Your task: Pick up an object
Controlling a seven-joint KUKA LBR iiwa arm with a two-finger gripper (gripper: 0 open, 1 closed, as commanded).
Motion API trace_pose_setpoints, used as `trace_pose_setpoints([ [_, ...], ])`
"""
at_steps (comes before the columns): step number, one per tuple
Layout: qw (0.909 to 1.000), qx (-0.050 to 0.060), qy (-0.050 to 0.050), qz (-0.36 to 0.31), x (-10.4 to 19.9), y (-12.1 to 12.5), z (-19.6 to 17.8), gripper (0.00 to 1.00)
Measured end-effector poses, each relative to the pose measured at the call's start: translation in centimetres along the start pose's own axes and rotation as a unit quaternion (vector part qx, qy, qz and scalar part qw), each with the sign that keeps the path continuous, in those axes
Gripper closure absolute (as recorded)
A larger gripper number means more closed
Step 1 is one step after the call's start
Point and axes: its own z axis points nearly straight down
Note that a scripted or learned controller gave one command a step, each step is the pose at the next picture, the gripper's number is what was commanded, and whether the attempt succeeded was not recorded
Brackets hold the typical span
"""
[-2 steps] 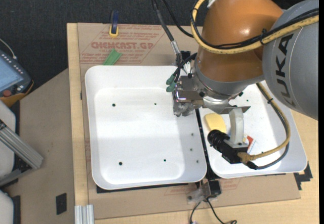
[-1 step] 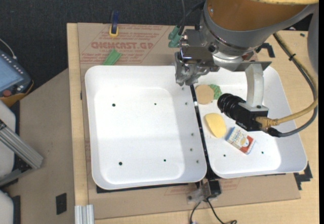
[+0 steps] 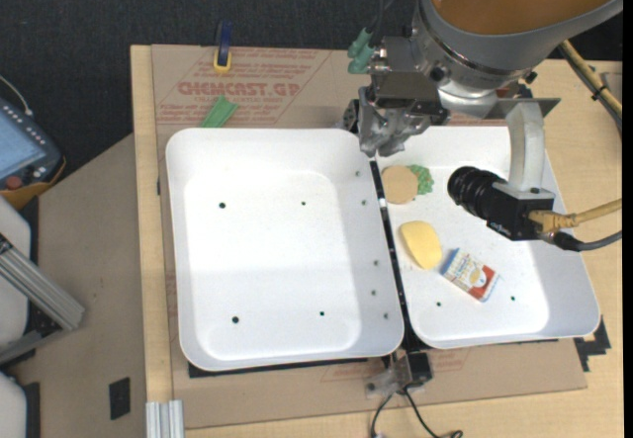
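Small carton (image 3: 469, 277) and yellow piece (image 3: 422, 244) lie below the tool (image 3: 384, 139), its state unclear

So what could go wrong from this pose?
The gripper hangs at the top left corner of the right bin, close to the rim between bins, so it may strike that rim going down. The tan disc lies on a green piece; a grasp there could catch both or slip. The yellow piece looks rounded and may squirt out.

"CHEMCAST G.P." in red on the brown board (image 3: 259, 82)
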Motion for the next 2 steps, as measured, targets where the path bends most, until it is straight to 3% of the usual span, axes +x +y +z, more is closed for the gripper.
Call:
trace_pose_setpoints([
  [1,1.0,0.008,-0.002,-0.001,3.2,-0.2,7.4,1.0],
  [2,1.0,0.007,-0.002,0.004,-1.7,1.9,12.5,1.0],
])
